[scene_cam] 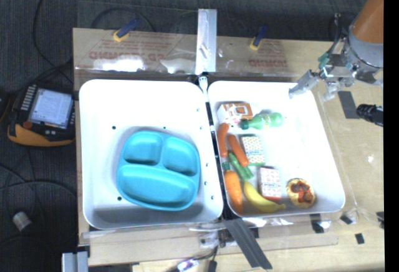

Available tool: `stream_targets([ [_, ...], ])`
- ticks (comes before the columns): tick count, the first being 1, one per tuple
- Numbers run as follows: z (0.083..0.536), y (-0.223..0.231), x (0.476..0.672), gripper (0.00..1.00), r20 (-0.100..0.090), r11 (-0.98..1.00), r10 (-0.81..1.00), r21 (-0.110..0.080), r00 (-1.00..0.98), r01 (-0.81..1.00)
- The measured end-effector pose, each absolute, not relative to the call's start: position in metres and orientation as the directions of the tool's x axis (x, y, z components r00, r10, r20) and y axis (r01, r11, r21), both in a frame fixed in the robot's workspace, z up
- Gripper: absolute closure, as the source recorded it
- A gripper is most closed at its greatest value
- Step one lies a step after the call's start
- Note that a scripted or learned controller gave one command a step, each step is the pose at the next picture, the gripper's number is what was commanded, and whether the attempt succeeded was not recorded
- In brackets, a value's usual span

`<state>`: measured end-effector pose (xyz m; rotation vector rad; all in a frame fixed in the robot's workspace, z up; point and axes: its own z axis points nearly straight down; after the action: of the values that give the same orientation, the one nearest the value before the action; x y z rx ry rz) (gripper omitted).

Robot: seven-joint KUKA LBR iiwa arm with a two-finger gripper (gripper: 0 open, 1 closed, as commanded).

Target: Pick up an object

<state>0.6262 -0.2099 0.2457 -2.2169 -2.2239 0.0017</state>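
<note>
My gripper [310, 90] hangs over the far right corner of the right bin [315, 140], open, with nothing between its fingers. Toy food lies along the bin's left side and front, well left of and nearer than the gripper. It includes an orange-and-white carton [235, 111], a green bottle [262, 120], slim carrots [235, 147], a small patterned box [252, 147], a bigger carrot [232, 187], a banana [260, 201], a red-and-white box [269, 181] and a round tart [300, 192].
The left bin [100, 108] holds a blue divided tray [159, 168]. A metal divider post [206, 40] stands behind the seam between the bins. A handheld device [45, 112] lies off the bench at the left.
</note>
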Motion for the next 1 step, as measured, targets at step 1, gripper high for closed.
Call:
stream_targets([
  [1, 0.1666, -0.1043, 0.5851, 0.00, 0.001, -0.021, 1.000, -0.004, 0.021, 1.000],
])
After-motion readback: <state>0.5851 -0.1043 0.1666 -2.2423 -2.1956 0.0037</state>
